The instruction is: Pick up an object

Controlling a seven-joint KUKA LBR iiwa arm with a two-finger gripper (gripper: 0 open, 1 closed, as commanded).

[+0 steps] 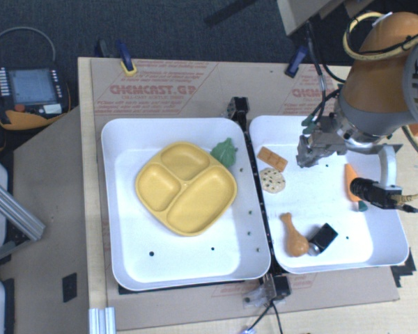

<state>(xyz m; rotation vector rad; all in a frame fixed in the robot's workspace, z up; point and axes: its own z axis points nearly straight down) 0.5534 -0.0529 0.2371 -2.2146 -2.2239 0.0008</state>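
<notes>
Nearest us, low in the right bin, a toy drumstick lies touching a small black block. Further back, at about ten o'clock from them, sit a round cookie and an orange cracker. The pincer hovers just at three o'clock of that cracker; I can't tell whether it's parted or closed. Best bet, I'd say: centre over the cracker, drop straight, avoid the cookie. The left bin carries a yellow divided plate.

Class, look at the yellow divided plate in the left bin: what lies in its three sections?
Nothing lies in the yellow plate's three sections; their bare yellow floors show. A green toy sits just beyond its upper right rim. Whatever is beneath the plate is covered.
</notes>
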